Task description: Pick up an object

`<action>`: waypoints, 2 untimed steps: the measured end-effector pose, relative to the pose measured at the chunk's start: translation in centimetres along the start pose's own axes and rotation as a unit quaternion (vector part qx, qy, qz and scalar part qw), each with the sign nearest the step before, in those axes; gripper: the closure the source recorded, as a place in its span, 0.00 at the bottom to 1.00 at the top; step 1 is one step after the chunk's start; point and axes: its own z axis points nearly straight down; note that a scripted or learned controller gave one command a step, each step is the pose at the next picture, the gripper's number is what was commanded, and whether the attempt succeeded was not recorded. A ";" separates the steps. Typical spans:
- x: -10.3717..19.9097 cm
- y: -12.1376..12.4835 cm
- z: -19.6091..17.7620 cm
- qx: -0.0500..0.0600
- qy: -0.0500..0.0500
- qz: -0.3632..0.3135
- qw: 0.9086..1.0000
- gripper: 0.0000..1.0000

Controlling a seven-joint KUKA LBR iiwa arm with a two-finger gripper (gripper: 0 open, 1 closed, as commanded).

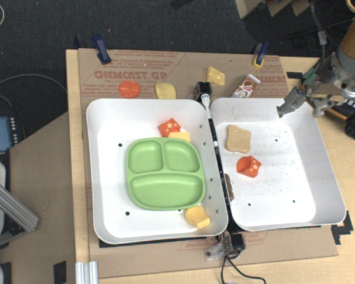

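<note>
Camera view, nearest first: a yellow piece (197, 216) lies in the left bin (100, 176) at the six o'clock edge of a green divided plate (165, 173), touching its rim. In the right bin (319, 176), a red piece with a yellow mark (248, 166) sits at about nine o'clock of the bin floor, and a tan toast-shaped piece (238, 139) lies just beyond it, near but apart. At the plate's twelve o'clock a red block (169, 126) and a pale yellow piece (179, 136) touch each other. Farther back, on the brown board (183, 67), lie an orange disc (129, 89), a yellow lump (165, 90), a yellow wedge (215, 76) and a small printed packet (245, 87). The gripper (287, 106) hangs over the right bin's one o'clock corner, gripping nothing; how far it is open I cannot tell.
</note>
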 end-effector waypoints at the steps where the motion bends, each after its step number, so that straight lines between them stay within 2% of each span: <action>1: 4.9 -2.5 9.0 0.005 0.002 -0.002 1.000 0.00; 2: 3.7 -4.9 17.1 0.006 0.001 0.001 1.000 0.00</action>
